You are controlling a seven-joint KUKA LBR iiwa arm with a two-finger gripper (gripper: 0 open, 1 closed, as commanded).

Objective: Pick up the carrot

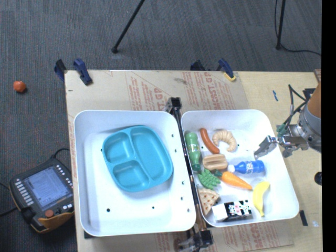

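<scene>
Camera view: end effector (269,146) hovers right of the carrot (236,180), finger state unclear, likely approaching for a grasp.

Carrot (235,180) in right bin (247,116) — tool (273,146) above the bin's right side, holding nothing

I work in a robotics lab or test cell, not a home. My bench (157,88) is a bare board printed with red lettering, held by blue clamps (82,71) at its far edge. Two shallow white bins (84,140) sit side by side on it. A teach pendant (42,193) with a lit screen lies on the floor to the left, cable trailing. Dark grey office-type carpet (52,25) all round. Thin black stand legs (128,22) cross the carpet beyond the bench. Toy food in one bin, not real groceries.
</scene>
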